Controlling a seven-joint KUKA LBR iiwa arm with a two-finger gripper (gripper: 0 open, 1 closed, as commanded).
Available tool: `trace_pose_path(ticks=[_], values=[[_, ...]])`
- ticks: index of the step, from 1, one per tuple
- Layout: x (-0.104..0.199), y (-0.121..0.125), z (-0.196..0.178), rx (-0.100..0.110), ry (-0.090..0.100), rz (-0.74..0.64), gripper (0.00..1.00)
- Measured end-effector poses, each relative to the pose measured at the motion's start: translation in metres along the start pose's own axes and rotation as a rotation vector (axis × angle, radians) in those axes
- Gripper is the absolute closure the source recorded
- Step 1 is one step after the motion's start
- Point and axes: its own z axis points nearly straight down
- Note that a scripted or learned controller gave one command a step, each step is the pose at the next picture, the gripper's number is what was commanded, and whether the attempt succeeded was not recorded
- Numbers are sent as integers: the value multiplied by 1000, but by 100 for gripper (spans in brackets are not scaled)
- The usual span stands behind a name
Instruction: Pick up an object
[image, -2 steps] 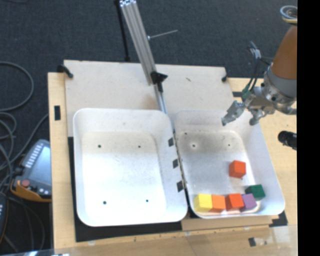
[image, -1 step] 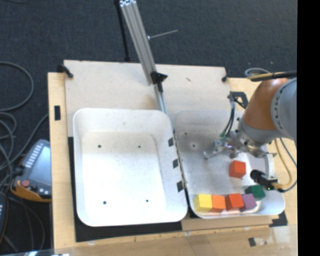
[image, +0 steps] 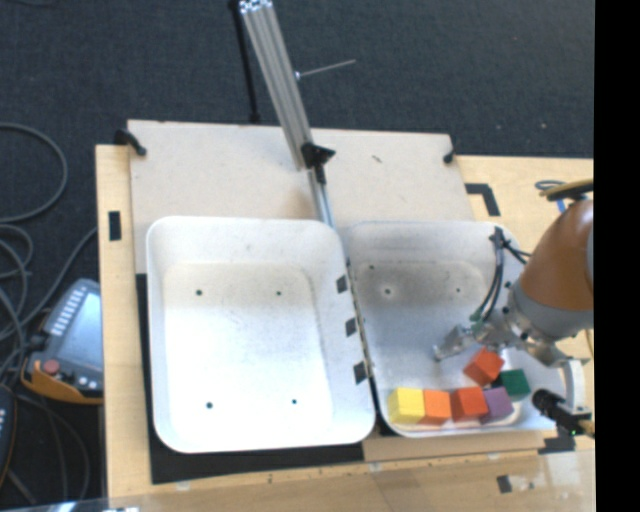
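Row of blocks (image: 450, 404) lines the right bin's (image: 420, 250) near wall; gripper (image: 478, 352) hangs directly above, finger state indeterminate, red-orange block (image: 484, 366) touching beneath.

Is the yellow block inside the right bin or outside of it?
Inside. The yellow block lies in the right bin, at its near rim, beside an orange block.
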Motion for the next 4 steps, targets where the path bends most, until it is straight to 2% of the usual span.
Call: trace_pose_path(ticks=[1,2,3,4], values=[[44,-29,-1,-13,0,-9,0],[83,-12,0,-5,1,-9,0],[87,-5,-57,-6,1,-8,0],[38,-34,-41,-1,-1,0,0]])
